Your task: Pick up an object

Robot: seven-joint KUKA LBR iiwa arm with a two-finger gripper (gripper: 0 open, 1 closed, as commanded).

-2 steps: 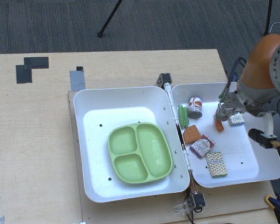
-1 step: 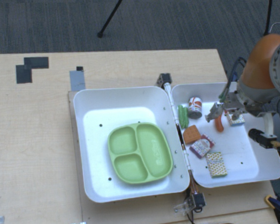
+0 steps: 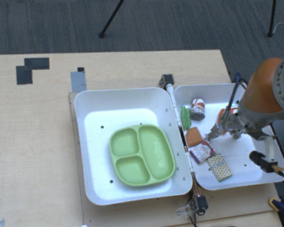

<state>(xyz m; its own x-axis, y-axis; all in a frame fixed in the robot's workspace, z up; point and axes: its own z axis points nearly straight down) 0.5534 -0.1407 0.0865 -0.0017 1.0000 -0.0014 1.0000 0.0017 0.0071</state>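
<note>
The right bin (image 3: 244, 168) holds several small objects. A small can (image 3: 197, 108) lies at its far left, with a green item (image 3: 185, 117) beside it along the divider. Nearer the front are an orange waffle-textured piece (image 3: 194, 137), a pink and white packet (image 3: 202, 153) and a yellow patterned packet (image 3: 219, 168). My gripper (image 3: 220, 130) hangs low over the middle of this bin, just right of the orange piece. A red-orange object (image 3: 224, 114) peeks out behind the gripper, partly hidden by it.
The left bin (image 3: 92, 139) holds a light green divided plate (image 3: 142, 154). The arm's grey wrist and orange band (image 3: 264, 86) lean over the right bin's far right side. Black cables (image 3: 233, 96) run along the arm. Tripod legs stand on the carpet behind the bench.
</note>
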